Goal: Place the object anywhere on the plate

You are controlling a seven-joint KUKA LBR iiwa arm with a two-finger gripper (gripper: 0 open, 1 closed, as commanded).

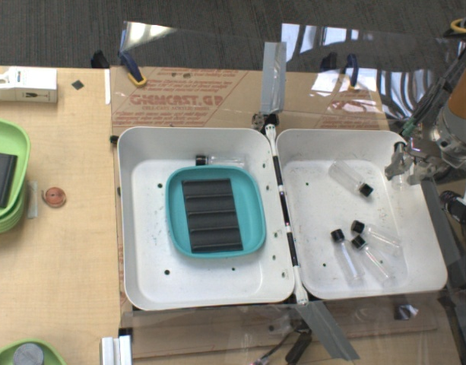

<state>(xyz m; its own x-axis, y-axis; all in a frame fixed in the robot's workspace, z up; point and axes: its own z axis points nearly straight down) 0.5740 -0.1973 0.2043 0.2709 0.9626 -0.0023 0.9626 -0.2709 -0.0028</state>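
Right bin (415, 284), near half: three clear plastic vials with black caps (359, 251), clustered, lying flat. Farther, at 12 o'clock from them, a fourth vial (350, 179) lies alone. Left bin (141, 280): teal plate (252, 204) bearing a black ribbed insert (211, 215); another vial (217, 160) just beyond its far edge. Gripper (402, 166) above the right bin's 2 o'clock rim; finger state cannot be told.

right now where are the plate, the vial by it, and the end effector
plate (175, 211): camera view, left teal rim
vial (217, 160): camera view, clear body beside black cap
end effector (400, 166): camera view, between fingertips
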